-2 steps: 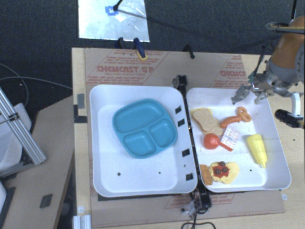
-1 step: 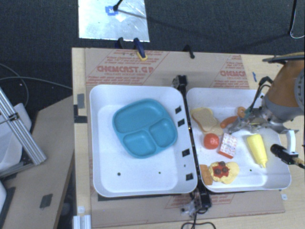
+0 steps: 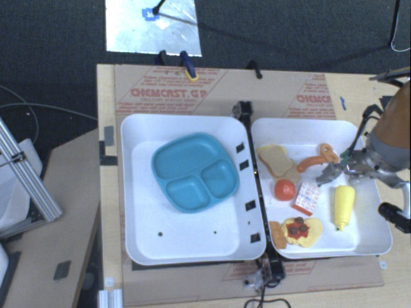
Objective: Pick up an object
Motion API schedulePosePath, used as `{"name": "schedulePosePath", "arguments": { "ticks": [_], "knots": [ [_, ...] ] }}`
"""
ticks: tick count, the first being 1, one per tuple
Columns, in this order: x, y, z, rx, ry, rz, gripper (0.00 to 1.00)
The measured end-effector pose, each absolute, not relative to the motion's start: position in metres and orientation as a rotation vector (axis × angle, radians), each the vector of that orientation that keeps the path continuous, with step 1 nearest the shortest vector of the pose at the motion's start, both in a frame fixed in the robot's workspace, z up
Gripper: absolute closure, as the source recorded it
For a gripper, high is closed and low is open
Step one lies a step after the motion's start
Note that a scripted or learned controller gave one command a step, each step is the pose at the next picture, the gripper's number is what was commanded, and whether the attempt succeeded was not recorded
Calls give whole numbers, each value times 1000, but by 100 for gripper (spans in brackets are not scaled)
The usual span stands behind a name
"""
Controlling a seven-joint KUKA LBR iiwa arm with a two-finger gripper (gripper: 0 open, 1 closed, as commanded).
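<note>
The gripper [image 3: 334, 172] is seen low in the right bin [image 3: 369, 233], fingers parted and holding nothing, just above the yellow bottle [image 3: 343, 206].

Two white bins [image 3: 138, 172] sit on a tan bench printed with red lettering. The left bin holds a solid teal divided plate [image 3: 194, 172]. In the right bin: a tan bread slice [image 3: 276, 160], a red tomato [image 3: 285, 188], an orange utensil [image 3: 314, 160], a yellow bottle [image 3: 343, 206], a red-and-white patterned packet [image 3: 307, 197], and a yellow pizza slice [image 3: 300, 231] dotted red.
</note>
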State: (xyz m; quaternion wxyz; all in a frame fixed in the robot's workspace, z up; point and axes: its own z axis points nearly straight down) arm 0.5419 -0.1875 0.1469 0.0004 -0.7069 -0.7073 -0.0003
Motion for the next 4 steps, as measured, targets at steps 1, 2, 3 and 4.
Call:
{"name": "schedulePosePath", "arguments": {
  "ticks": [1,2,3,4],
  "knots": [
    [505,-151,258,-2220,-2234,-10,0],
    [488,-175,139,-2218,-2215,7,0],
    [492,-174,156,-2222,-2226,-3,100],
    [488,-106,208,-2213,-2234,-7,100]
  ]
}}
